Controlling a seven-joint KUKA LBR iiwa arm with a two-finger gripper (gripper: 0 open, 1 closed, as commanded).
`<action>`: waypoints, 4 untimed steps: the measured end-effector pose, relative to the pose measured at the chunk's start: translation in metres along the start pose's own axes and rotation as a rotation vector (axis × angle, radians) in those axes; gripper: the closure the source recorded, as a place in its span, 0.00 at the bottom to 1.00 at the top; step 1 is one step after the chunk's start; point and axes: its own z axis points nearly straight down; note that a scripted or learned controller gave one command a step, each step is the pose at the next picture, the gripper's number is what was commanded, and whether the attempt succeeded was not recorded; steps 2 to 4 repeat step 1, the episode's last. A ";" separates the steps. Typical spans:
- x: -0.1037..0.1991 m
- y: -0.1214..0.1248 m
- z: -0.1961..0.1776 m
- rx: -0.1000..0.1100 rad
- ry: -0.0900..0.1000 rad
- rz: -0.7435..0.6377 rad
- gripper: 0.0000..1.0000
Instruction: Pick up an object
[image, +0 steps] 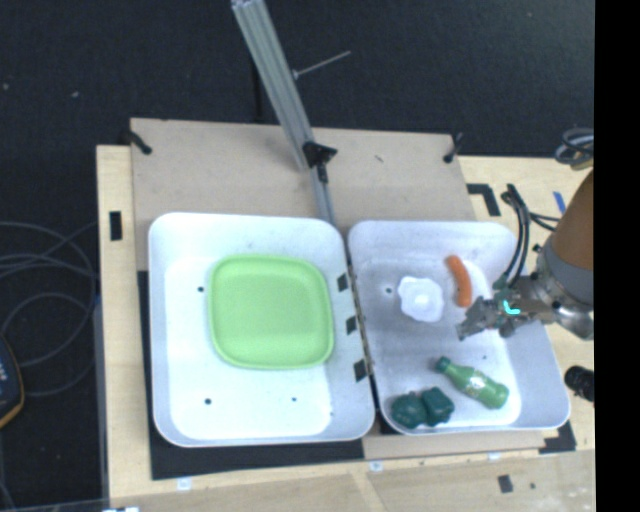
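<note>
The bench carries 2 shallow white bins side by side, likely so things can be moved from one to the other. The left bin holds a green plate lying flat. The right bin holds the loose pickings: a green bottle on its side, a dark green lump, a white piece and an orange sausage-shaped thing. The claw hangs low near the sausage and the white piece; whether it is apart or together I cannot tell, and I see nothing in it.
</note>
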 end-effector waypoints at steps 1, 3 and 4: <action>0.000 0.000 0.000 0.000 0.000 0.000 0.00; 0.000 0.000 0.000 0.000 0.000 0.000 0.00; 0.000 0.000 0.000 0.000 0.000 0.000 0.00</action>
